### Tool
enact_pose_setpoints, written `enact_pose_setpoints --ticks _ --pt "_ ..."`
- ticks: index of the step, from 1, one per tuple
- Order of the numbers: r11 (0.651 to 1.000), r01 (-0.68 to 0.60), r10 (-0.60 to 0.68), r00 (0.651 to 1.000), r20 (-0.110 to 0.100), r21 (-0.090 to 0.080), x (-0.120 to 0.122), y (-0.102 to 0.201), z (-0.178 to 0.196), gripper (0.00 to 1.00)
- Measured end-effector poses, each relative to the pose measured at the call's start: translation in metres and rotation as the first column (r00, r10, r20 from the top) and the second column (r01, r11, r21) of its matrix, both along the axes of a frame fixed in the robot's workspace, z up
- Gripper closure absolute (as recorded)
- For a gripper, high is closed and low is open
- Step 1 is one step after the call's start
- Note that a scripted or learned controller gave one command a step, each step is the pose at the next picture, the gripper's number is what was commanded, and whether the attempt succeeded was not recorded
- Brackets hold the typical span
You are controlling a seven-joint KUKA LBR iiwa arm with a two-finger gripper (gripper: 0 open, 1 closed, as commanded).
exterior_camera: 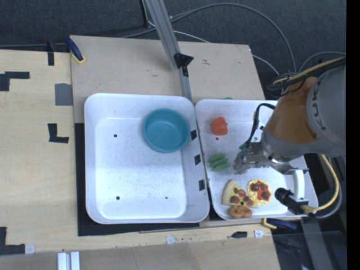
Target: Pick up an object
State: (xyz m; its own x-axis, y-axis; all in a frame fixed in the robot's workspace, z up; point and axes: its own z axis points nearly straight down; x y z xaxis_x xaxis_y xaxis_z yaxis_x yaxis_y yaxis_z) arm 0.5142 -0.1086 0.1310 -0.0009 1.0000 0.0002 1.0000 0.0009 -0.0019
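Pale wood-grain boards form the bench (pixel 34 151), marked with short black tape strips, over a dark carpeted floor (pixel 67 10) crossed by loose cables. Two shallow white bins sit side by side. The left bin (pixel 112 201) holds a blue bowl (pixel 166 129) at its far right corner. The right bin (pixel 239 107) holds an orange-red object (pixel 219 126) at the far side, a green object (pixel 218 162) mid-left, and pizza-like toy pieces (pixel 247 196) at the near edge. The gripper (pixel 246 163) hangs low in the right bin, just right of the green object; whether it is open or grasping anything cannot be told. A grey pole (pixel 163 27) slants in from the far side.
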Motion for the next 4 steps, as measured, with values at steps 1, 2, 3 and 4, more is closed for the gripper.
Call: enact_pose_setpoints --ticks 1,2,3,4 --pt "1.0 0.0 0.0 1.0 0.007 -0.001 0.001 -0.001 0.062 1.0" --pt "1.0 -0.001 0.001 1.0 0.006 0.0 0.004 0.01 0.112 1.0" --pt "1.0 0.001 -0.001 1.0 0.005 0.0 0.005 0.01 0.152 1.0" --pt "1.0 -0.003 0.003 1.0 0.0 0.0 0.007 0.059 0.136 1.0"
